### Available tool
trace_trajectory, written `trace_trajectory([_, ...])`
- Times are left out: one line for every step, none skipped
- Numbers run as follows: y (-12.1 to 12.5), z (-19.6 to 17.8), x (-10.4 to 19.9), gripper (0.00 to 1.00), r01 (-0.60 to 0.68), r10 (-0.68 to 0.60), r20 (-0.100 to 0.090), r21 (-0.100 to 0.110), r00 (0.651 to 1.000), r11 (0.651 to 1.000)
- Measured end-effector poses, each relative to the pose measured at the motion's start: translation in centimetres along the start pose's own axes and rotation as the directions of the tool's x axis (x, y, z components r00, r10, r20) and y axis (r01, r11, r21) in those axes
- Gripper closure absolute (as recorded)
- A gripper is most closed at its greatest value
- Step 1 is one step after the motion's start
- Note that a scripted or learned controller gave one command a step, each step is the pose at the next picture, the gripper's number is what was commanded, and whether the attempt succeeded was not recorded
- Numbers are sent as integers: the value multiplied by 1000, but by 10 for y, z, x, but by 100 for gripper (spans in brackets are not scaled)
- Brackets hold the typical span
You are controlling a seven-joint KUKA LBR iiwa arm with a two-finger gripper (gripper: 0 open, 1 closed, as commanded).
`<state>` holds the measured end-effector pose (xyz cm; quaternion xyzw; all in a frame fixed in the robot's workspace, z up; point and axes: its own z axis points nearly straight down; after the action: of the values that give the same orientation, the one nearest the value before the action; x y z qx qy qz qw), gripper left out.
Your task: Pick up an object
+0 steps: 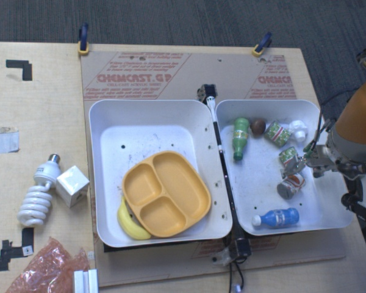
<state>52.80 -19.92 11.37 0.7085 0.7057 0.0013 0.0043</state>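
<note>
Hovering at the frame's right edge, my hand (306,162) sits beside the crushed cans (291,174) in the right bin (311,221); grip state I cannot tell. Risk: tight clutter lets a can slip aside.

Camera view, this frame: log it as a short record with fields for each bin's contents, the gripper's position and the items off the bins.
left bin: yellow divided tray lying partly over a banana
right bin: green bottle, blue bottle, crushed cans, a small dark round item, a white item
gripper: at the right bin's right side, beside the crushed cans; grasp not discernible
bench, left of the bins: spiral light bulb, white cube, red mesh bag
</note>
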Motion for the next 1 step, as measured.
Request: trace_trajectory([1,-10,-1,100,-2,2,1,-3,1000,1000])
